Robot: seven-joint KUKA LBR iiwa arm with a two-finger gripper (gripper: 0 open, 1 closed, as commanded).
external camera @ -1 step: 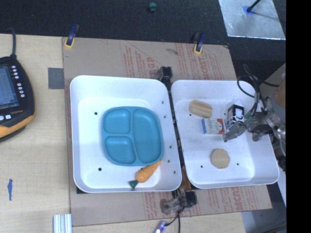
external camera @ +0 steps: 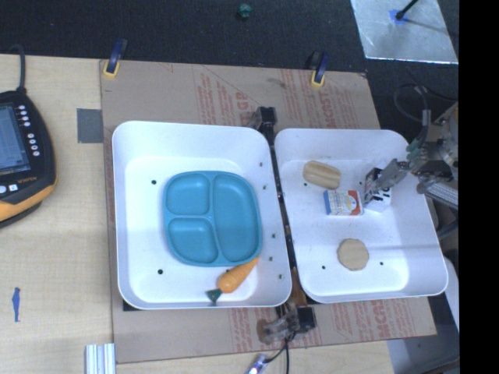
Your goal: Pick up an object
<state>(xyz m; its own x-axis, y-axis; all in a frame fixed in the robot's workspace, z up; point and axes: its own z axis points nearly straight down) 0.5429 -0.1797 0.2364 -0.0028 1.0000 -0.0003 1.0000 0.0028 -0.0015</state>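
Three candidates in right bin (external camera: 421, 283): bread roll (external camera: 321, 174), small carton (external camera: 341, 202), round cookie (external camera: 353, 254). Gripper (external camera: 377, 188) low, just beside the carton; jaws spread, pinching nothing. Judgement: pick not done, grasp and lift remain.

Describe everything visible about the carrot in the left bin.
The carrot is a small orange toy with a dark green leafy stub at its lower-left end, plastic by its look. It lies flat and slanted, its tip pointing up-right, near the front wall of the left bin. Its upper end meets the lower edge of the blue plate. Nothing holds it.
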